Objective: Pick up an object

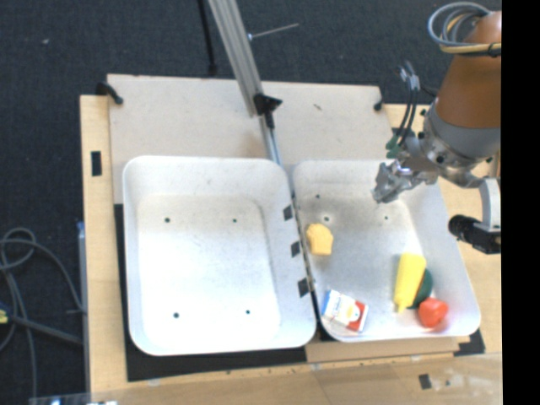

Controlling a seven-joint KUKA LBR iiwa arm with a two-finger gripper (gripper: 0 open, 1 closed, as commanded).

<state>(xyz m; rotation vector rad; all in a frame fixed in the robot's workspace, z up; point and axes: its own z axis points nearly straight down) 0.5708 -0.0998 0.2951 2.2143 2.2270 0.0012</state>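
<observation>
Two shallow white bins sit side by side on a pale wooden bench, seen from above at a slant. The left bin (pixel 211 256) holds nothing visible. The right bin (pixel 371 226) holds four small things: a pale yellow block (pixel 319 240) near its left wall, a red-and-white carton (pixel 345 311) at the front edge, and a yellow corn-like piece (pixel 409 279) touching a red round fruit (pixel 433 311) at the front right, with something dark green between them. The grey gripper (pixel 388 184) hangs over the back of the right bin, well apart from all four; nothing lies under it. Its fingers are too small and blurred to tell whether they are spread. The orange-banded arm (pixel 468 74) is cut off at the right. A metal rail (pixel 240 53) slants across the bench behind the bins
</observation>
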